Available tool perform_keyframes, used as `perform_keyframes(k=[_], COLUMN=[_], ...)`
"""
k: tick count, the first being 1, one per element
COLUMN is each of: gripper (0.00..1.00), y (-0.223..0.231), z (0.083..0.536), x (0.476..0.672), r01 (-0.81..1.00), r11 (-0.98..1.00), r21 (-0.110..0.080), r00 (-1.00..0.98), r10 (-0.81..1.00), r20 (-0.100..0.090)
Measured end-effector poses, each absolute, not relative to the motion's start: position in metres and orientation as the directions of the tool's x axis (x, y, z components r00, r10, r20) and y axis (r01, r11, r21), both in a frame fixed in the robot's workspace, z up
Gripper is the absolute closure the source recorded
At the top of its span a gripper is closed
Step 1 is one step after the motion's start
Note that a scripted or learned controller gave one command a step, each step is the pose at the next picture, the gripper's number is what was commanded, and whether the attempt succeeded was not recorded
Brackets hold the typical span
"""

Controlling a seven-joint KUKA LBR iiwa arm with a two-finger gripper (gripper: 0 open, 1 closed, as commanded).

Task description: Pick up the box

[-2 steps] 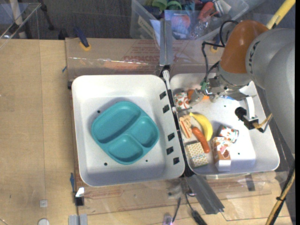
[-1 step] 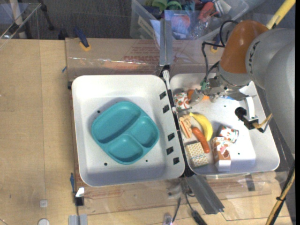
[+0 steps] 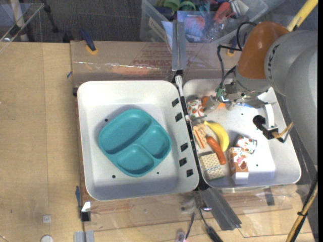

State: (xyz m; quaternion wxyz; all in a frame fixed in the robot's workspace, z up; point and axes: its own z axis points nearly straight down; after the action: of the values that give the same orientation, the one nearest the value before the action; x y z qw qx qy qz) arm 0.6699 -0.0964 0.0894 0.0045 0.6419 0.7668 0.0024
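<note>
The gripper [image 3: 218,98] hangs low over the back of the right bin [image 3: 282,173], its tip near a small carton [image 3: 195,108]; whether it is parted or closed cannot be told. The box [image 3: 238,163], white with red fruit print, lies well apart from it at the bin's front, beside a banana [image 3: 218,132] and a carrot [image 3: 216,149]. The left bin [image 3: 91,97] holds a teal plate [image 3: 133,141].

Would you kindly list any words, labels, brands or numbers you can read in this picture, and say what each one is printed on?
No text can be read.
Carton in the right bin: printed pictures, lettering too small.
Small box by the divider: print blurred.
Cardboard sheet behind the bins: faint reddish print, too blurred to read.
Teal tray: no marking seen.
</note>
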Motion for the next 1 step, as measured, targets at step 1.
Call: perform_keyframes(k=[1], gripper=[0.0], y=[-0.0964], z=[0.0894], x=[0.6699], r01=[0.984], r11=[0.176], r21=[0.01], r00=[-0.176], r10=[0.984], r20=[-0.004])
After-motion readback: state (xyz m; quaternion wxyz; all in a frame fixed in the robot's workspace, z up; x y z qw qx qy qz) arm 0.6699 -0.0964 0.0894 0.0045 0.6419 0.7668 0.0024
